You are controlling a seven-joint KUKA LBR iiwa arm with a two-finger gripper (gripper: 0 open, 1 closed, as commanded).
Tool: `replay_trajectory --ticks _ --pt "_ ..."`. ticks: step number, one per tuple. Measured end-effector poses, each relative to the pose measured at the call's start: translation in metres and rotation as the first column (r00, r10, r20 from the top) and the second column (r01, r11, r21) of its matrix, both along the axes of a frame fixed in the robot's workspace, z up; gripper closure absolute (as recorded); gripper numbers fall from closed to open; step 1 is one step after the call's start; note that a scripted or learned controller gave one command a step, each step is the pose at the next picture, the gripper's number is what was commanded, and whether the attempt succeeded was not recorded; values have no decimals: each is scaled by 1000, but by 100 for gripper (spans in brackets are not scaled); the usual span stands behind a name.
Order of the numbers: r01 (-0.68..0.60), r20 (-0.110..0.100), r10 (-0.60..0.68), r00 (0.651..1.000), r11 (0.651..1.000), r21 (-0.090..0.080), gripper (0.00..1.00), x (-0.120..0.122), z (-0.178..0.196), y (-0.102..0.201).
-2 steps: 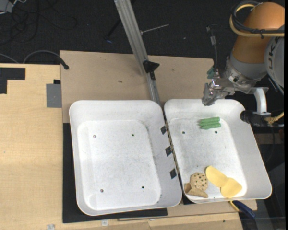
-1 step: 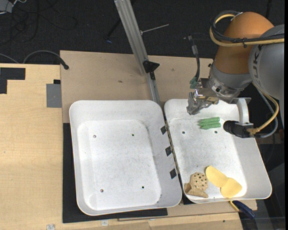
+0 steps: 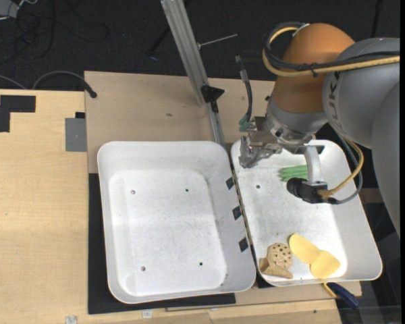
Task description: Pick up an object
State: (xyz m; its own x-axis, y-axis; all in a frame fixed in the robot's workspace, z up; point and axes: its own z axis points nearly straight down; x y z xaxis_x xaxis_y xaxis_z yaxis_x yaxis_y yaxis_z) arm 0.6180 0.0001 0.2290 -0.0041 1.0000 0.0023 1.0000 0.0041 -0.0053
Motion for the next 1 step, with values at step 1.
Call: replay_trajectory --ticks 1 --pt "0 0 0 1000 1000 0 100 -24 9 51"
